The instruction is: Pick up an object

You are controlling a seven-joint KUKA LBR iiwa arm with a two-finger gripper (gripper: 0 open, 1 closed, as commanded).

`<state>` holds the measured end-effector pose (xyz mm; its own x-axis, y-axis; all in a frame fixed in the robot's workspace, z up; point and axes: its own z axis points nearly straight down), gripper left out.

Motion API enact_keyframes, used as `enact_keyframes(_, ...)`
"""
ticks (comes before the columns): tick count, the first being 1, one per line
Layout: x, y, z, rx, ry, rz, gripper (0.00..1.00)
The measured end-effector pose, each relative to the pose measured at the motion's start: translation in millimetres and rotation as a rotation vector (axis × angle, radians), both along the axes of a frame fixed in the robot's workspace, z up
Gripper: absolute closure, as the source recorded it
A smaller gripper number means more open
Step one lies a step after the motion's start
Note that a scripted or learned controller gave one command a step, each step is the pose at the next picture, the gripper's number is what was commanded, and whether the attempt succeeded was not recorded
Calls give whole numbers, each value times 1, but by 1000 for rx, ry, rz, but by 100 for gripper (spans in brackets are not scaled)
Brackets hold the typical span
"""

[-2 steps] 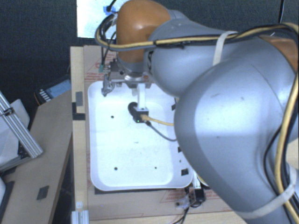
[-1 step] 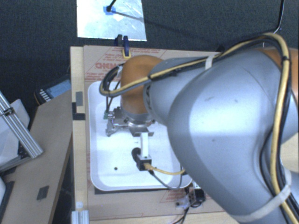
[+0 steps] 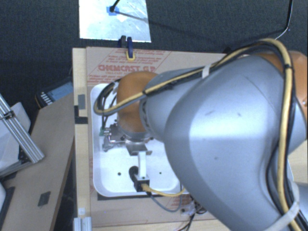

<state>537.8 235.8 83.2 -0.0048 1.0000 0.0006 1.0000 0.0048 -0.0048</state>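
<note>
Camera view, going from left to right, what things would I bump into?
Silver metal rail → white bin → big grey robot arm.

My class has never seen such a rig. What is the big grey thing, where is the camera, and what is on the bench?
The big grey shape is a robot arm, reaching in from the right; the orange band sits above its wrist. One fixed camera looks down at a slant from above the bench. The gripper hangs over a shallow white bin, which rests on brown card printed in red. The arm hides much of the bin; whether anything is held cannot be told.
</note>
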Motion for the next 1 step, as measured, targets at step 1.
enact_keyframes(1,-54,-1,1,-1,-1,-4,0)
